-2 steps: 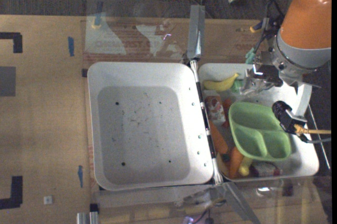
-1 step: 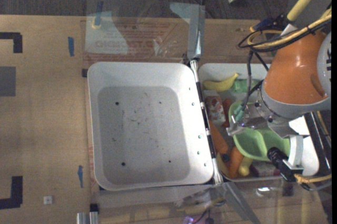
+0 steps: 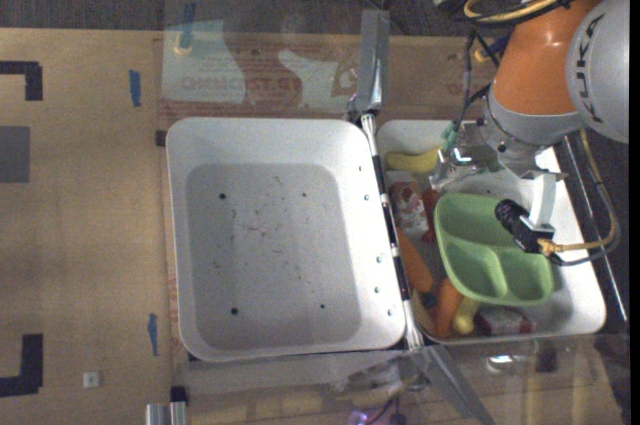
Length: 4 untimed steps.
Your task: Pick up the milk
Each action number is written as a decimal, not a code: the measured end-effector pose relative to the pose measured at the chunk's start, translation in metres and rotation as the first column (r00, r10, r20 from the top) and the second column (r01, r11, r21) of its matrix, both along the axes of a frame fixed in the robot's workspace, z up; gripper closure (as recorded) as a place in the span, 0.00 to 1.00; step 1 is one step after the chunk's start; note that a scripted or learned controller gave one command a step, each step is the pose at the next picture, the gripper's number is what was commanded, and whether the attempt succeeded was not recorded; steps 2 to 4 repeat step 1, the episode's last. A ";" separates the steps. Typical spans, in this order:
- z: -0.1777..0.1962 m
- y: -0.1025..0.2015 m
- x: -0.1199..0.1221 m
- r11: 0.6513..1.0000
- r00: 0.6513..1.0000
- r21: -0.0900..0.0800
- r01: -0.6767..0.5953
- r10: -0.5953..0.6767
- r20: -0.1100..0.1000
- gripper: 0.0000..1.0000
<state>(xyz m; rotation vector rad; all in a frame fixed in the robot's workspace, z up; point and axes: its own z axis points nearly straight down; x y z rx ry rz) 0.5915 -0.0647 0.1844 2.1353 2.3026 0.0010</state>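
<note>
- A wooden desk (image 3: 80,213) seen from above carries two shallow white bins side by side, their rims touching down the middle.
- The left bin (image 3: 270,128) has a pale floor flecked with small dark specks.
- The right bin (image 3: 590,303) is crowded with food toys and a dish.
- The milk (image 3: 405,205) lies in the right bin against its left wall, just below a banana (image 3: 413,160). It looks like a small pale pack with red markings, and the picture is too blurred to read its label or make out its exact shape.
- A green tray (image 3: 490,253) with raised dividers sits tilted in the middle of the right bin, just right of the milk.
- Below the milk, along the same wall, lies an orange carrot (image 3: 416,265). A second carrot (image 3: 448,301) lies at the tray's lower left corner.
- A red and white packet (image 3: 505,321) rests near the bin's bottom edge, under the tray.
- The grey arm (image 3: 540,63) with its orange band reaches in from the right, over the far end of the right bin.
- The hand (image 3: 462,158) is just right of the banana and above the tray's far edge — up and to the right of the milk, not touching it.
- Whether the hand is apart or together cannot be told — it is too blurred and partly hidden by the wrist.
</note>
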 end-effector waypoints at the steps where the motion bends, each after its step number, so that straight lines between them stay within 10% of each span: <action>1: 0.001 0.007 0.045 0.999 0.999 0.001 -0.033 0.033 0.000 1.00; 4: 0.001 0.007 0.045 0.999 0.999 0.001 -0.033 0.033 0.000 1.00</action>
